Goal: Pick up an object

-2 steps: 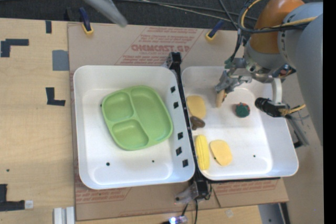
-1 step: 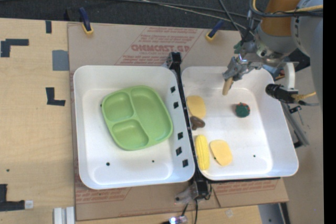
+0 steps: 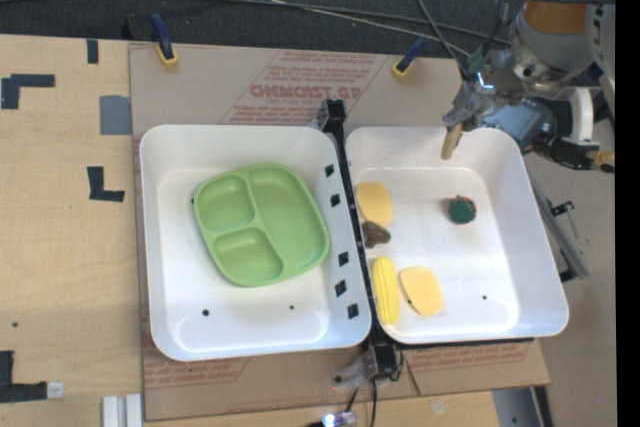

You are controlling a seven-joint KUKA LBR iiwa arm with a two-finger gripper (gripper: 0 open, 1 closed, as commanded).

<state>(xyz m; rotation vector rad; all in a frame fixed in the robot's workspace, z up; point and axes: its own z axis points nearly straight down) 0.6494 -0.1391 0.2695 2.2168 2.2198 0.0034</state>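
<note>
The right bin (image 3: 530,245) holds several small objects. A dark green round item with a red spot (image 3: 461,209) lies near its middle right. A pale yellow piece (image 3: 374,203) and a small brown lump (image 3: 377,235) sit by the left wall. A corn cob (image 3: 384,289) and another yellow piece (image 3: 421,291) lie near the front. My gripper (image 3: 450,143) hangs over the bin's back edge, above and behind the green item. It is shut, and its tan tips hold nothing.
The left bin (image 3: 160,245) holds a light green divided plate (image 3: 262,223). A black divider with clips (image 3: 340,215) runs between the bins. Cables cross the dark surface behind the bench.
</note>
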